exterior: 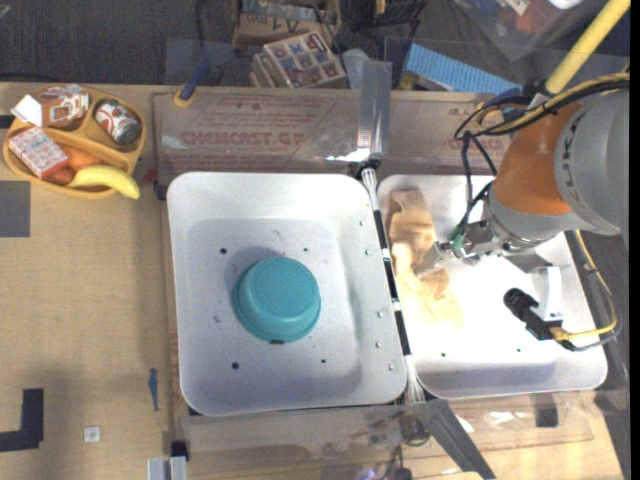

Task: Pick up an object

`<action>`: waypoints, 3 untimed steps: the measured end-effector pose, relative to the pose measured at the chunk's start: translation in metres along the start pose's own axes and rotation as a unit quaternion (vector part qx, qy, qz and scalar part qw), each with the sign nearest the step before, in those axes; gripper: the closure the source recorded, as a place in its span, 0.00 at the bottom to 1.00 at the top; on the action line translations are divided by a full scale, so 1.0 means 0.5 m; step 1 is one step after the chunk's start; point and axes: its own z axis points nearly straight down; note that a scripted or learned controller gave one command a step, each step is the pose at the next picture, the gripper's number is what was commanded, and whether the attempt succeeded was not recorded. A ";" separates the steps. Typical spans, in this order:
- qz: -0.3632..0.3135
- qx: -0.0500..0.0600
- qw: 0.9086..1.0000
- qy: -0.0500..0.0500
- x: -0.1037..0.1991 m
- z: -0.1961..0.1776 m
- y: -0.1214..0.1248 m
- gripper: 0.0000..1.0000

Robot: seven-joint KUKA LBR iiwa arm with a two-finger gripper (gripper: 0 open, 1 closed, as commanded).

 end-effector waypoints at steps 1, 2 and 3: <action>0.020 -0.003 1.000 -0.001 0.021 0.000 -0.047 0.00; 0.020 -0.003 1.000 -0.001 0.021 0.000 -0.047 0.00; 0.063 0.008 0.998 0.003 0.020 -0.113 -0.153 0.00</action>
